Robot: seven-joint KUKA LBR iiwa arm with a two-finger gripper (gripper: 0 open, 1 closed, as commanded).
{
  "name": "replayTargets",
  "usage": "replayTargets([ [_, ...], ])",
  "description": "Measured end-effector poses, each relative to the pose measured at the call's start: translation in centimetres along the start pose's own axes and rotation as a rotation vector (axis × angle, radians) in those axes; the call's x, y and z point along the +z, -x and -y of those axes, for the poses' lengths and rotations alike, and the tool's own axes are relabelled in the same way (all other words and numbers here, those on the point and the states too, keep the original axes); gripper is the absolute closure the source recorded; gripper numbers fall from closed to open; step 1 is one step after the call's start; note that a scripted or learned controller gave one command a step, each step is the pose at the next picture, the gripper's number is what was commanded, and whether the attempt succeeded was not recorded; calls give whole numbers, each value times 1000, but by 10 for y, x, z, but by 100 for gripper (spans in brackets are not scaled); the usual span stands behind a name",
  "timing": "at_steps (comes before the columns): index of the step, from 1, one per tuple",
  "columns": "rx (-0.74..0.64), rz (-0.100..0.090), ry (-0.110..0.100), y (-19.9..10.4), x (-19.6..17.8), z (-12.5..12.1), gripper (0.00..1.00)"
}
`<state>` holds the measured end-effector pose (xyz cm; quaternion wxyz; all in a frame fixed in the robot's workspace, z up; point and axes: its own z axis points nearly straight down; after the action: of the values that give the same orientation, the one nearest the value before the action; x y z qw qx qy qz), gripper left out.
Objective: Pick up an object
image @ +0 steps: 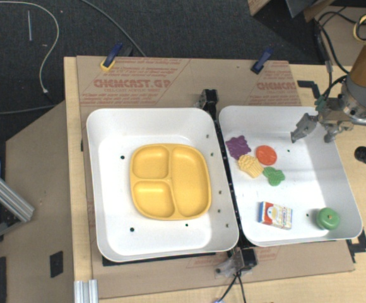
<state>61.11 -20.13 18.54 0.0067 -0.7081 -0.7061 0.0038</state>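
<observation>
Two shallow white bins side by side on table (57, 169): left bin (107, 137), right bin (334, 188). In left bin, one yellow divided plate (170, 181), three compartments, lying flat near the middle. In right bin, six small things, counted: one purple grape cluster (238, 146), one red-orange round piece (266, 154), one pale yellow corn piece (250, 166), one green piece (274, 177), one white, red and blue carton (275, 215), one green round piece with a dark top (327, 218). First four bunched near the bin's left wall, corn touching or just beside grape cluster and red piece; green piece just below red piece. Carton lying flat toward the near side, apart from the bunch. Green round piece near the lower right corner, well apart from the bunch. Arm in from the right, over upper right part of right bin. Gripper (314, 130) above bare bin floor, jaws spread apart, nothing between them, well apart from all six things. Two clamps on the far table edge: one blue and yellow (112, 56), one blue (262, 60).
</observation>
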Motion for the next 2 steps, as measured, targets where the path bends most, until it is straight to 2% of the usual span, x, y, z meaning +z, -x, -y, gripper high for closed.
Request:
replayTargets([
  [1,-3,3,14,0,-8,-3,0],
  [2,-4,2,10,-3,33,-6,0],
])
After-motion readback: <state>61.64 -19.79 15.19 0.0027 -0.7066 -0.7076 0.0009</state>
